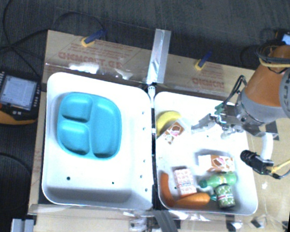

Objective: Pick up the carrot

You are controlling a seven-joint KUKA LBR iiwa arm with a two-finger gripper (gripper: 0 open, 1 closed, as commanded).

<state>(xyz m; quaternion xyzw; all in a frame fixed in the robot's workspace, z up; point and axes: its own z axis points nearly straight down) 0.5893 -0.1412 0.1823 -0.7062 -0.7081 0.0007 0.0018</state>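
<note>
Overhead, the gripper (pixel 220 124) hangs above the upper part of the right bin (pixel 244 207), its 2 fingers spread apart with nothing between them; one finger (pixel 202 124) points left toward the banana, the other sits closer to the wrist. The arm (pixel 270 85) enters from the right, its orange band just above the wrist.

The carrot (pixel 191 200) lies well below the gripper, near the bin's lower wall, stretched roughly left to right and slightly tilted. Its left end runs under a small red-and-white box (pixel 184 181) that rests partly on top of it. Touching the carrot's right end is a green bottle (pixel 224 196), and a second green item (pixel 219 180) lies just above that, both below and slightly right of the gripper. A reddish sausage-like piece (pixel 164 184) sits left of the carrot against the bin's left wall, curving down toward it.

Directly below the gripper, between it and the carrot, lies an orange-and-white carton (pixel 219 162). Left of the gripper, at about its height, the banana (pixel 166 119) rests beside the divider, with a small brown-and-white packet (pixel 173 132) touching its lower right side.

Farther left, well apart from the gripper, the left bin (pixel 45 179) holds a blue tray (pixel 89 124) with 3 compartments. A handheld pendant (pixel 12 95) lies off the bench (pixel 53 62) at far left.
</note>
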